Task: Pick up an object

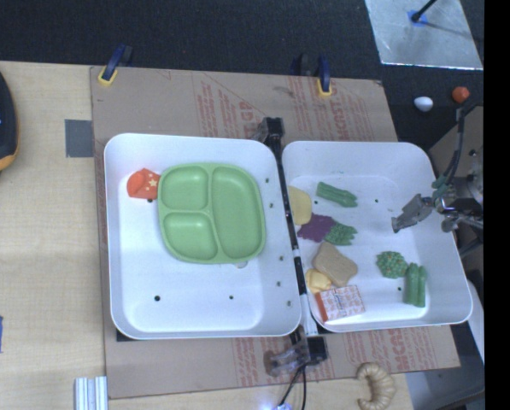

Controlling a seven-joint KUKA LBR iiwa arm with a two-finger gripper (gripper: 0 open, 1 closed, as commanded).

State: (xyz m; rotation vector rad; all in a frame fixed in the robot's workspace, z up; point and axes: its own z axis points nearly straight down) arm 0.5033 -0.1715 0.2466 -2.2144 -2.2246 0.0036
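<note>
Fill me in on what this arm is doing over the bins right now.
The gripper reaches in from the right and hangs over the right bin, with nothing seen between its fingers. That bin holds toy food: a green pea pod, purple grapes, a broccoli piece, a slice of bread and a red-and-white packet. The left bin carries a green divided plate with a small red item beside it. Nothing has been picked up yet.

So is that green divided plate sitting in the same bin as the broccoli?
No, the green divided plate lies in the left bin, while the broccoli lies in the right bin.
</note>
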